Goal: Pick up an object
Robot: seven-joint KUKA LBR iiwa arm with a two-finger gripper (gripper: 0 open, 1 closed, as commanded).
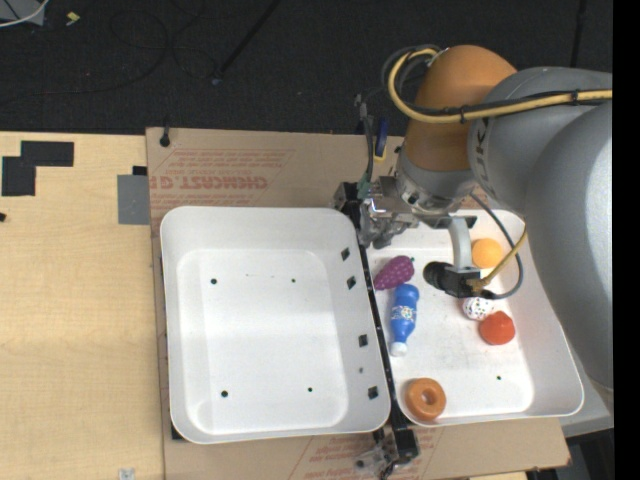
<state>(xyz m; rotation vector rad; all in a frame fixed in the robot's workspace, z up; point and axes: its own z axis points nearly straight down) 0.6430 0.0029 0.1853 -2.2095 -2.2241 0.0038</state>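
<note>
My gripper (pixel 381 234) hangs low over the far left corner of the right bin (pixel 545 363), close to the wall between the two bins. Just in front of it lies a purple bunch of grapes (pixel 394 271), and a blue bottle (pixel 404 315) with a white cap lies beyond that. Nothing shows between the gripper and the grapes. To the right are an orange ball (pixel 488 253), a small white die (pixel 479 308) and a red-orange lump (pixel 497 328). An orange ring (pixel 426 398) sits at the bin's near left corner.
The left bin (pixel 260 328) stands beside the right one on brown cardboard (pixel 250 173). The arm's grey body and orange band cover the right bin's far right part. Pale wooden bench lies to the left.
</note>
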